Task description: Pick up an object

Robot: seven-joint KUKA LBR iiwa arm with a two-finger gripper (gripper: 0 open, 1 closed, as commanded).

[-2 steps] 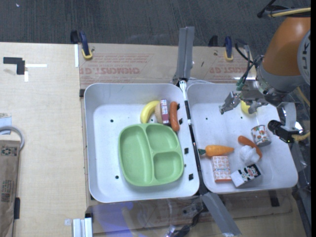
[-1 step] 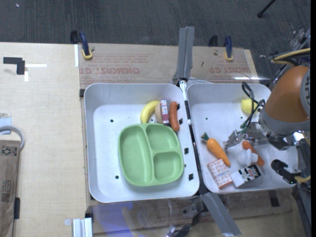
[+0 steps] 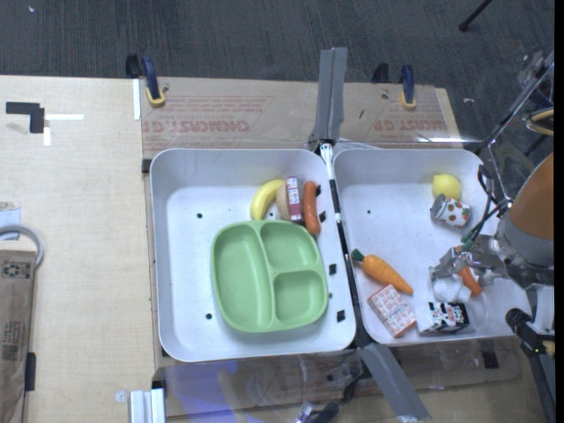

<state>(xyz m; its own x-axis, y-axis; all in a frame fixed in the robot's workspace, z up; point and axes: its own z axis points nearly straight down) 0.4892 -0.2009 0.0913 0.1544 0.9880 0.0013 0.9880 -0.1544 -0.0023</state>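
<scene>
Metal fingers of the gripper [image 3: 458, 267] hang low over the right bin [image 3: 401, 179], above a small white object [image 3: 445, 285]; whether they are parted or pinched I cannot tell. Around them lie a carrot [image 3: 383, 270], a patterned box [image 3: 391, 310], a black-and-white packet [image 3: 448, 317], a lemon [image 3: 447, 185] and a spotted item [image 3: 450, 211]. Beside it, the left bin [image 3: 176, 263] carries a green divided plate [image 3: 269, 276], a banana [image 3: 263, 199] and a sausage [image 3: 310, 208].
</scene>
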